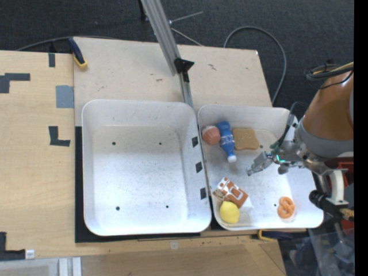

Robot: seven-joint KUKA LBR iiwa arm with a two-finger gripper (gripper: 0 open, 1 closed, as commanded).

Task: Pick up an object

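Right bin (270, 115), smooth white plastic: the gripper (259, 165), jaws spread and empty, is seen over bare floor at its centre. A round lemon (229, 213) lies against the near rim, a blue bottle (226, 141) toward the far rim.

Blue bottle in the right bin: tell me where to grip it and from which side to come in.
Grip the blue bottle across the middle of its body, coming straight down from above. It lies on its side, white cap toward the near edge, so its narrow width suits the gripper. The red ball and brown slice crowd its sides, so clearance looks tight.
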